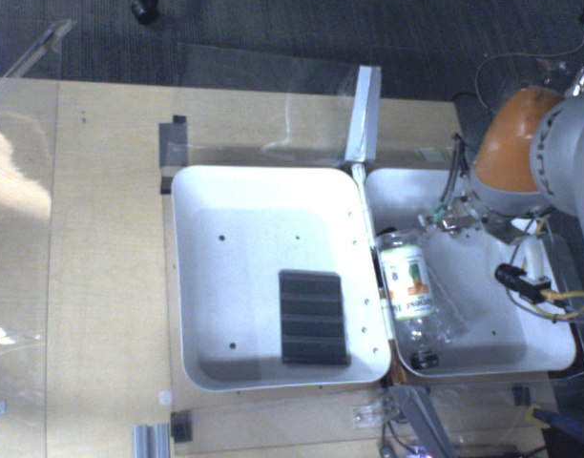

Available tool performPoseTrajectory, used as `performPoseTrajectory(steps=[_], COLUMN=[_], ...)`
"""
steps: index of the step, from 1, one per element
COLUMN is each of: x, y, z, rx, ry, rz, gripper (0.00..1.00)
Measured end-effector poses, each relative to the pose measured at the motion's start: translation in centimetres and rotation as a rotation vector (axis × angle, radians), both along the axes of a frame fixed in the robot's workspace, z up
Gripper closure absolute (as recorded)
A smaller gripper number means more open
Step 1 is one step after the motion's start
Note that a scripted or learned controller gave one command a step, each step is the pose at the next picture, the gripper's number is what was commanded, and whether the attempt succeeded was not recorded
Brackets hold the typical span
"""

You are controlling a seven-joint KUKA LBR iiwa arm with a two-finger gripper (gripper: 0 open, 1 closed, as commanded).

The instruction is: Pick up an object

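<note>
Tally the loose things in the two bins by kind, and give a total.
Black ribbed block, in the left bin: 1
Clear plastic bottle with a label, lying in the right bin along its left wall: 1
Total: 2

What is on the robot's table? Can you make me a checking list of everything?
Surface: a light wooden bench bearing two white bins side by side, the left bin and the right bin.
Job's things: a black ridged block lying flat in the left bin; a clear bottle with a label lying along the right bin's left wall.
Clutter: nothing seen.
Claw: the claw is over the right bin, above the bottle; too small to tell how it stands.
Cables: wires hang by the arm.
Surroundings: dark floor behind the bench.
</note>
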State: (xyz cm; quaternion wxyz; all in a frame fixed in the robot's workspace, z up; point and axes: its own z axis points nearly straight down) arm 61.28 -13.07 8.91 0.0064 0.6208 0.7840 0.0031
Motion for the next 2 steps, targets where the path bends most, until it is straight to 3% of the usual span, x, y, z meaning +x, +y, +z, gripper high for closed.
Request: performPoseTrajectory(steps=[1, 2], x=[0.0, -6.9], y=[-0.5, 1.7], z=[-0.1, 0.1], rx=[0.005, 0.003], ry=[0.004, 0.000], rz=[-0.133, -0.023], gripper=[0.00, 0.00])
